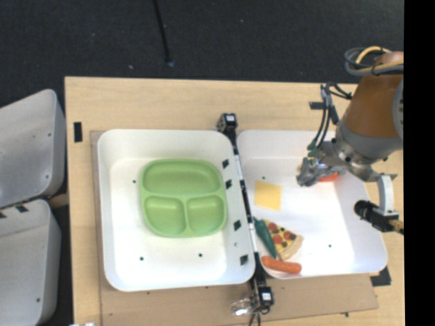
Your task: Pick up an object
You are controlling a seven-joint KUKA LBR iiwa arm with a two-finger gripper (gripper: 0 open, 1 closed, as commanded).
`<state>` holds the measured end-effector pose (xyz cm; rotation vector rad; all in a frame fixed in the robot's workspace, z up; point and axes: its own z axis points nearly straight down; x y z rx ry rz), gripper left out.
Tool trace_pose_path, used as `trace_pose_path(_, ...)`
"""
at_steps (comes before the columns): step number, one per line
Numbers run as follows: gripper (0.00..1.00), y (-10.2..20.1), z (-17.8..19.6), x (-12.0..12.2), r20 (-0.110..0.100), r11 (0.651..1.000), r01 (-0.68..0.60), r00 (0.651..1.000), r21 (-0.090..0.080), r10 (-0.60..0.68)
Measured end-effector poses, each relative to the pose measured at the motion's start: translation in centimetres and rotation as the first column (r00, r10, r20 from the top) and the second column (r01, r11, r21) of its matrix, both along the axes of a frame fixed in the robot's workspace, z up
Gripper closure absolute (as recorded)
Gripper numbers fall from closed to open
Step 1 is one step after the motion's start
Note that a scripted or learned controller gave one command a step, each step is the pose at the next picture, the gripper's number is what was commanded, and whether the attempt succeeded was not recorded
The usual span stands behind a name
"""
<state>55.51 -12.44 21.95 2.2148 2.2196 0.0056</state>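
Cheese slice is lying in the right bin just left of the gripper — whose state cannot be told — nearest of the food.

fixed overhead camera, slanted down, both bins framed.

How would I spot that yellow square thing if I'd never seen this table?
Look in the right-hand white bin, near the divider. The yellow square lies flat there, above the pizza slice. It is the one plain, single-coloured piece among the toy foods.
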Motion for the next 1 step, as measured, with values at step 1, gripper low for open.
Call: trace_pose_path(1, 1.0, -0.12, 1.24, 0.11, -0.003, 1.0, -0.001, 1.0, 0.001, 0.001)
